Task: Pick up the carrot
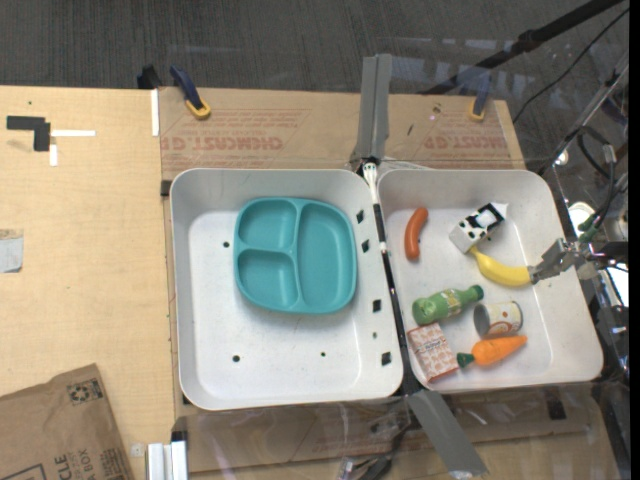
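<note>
The orange carrot with a green top lies near the front of the right bin, between a small red box and the bin's right wall. It rests just in front of a tin can. My gripper is at the right bin's right side, beside the tip of the yellow banana. It sits well behind and to the right of the carrot, and nothing shows held in it.
The right bin also holds a red sausage, a black-and-white cow toy and a green bottle. A teal divided plate lies in the left bin. Cables hang at the far right.
</note>
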Action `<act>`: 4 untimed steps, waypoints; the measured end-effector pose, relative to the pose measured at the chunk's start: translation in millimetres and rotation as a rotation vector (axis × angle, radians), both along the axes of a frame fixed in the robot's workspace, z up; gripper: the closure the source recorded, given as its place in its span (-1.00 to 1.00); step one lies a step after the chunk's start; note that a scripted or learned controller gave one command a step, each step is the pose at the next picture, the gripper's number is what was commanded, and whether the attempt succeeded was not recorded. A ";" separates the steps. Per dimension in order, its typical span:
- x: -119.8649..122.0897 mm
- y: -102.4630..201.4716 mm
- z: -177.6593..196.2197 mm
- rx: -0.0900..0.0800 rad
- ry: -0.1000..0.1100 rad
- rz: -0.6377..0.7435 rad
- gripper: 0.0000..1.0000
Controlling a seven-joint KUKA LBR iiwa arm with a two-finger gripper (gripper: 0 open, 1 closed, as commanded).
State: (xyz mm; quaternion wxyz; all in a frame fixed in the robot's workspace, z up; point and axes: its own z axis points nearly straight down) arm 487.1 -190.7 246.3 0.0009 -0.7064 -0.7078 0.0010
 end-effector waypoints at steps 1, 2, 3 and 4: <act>-10.4 21.3 -143.9 0.002 0.001 0.078 -1.00; -8.3 95.9 -152.9 -0.002 -0.007 0.003 -1.00; -8.7 76.6 -111.2 -0.001 -0.001 -0.273 -1.00; -10.1 30.4 -154.8 0.000 -0.001 -0.103 -1.00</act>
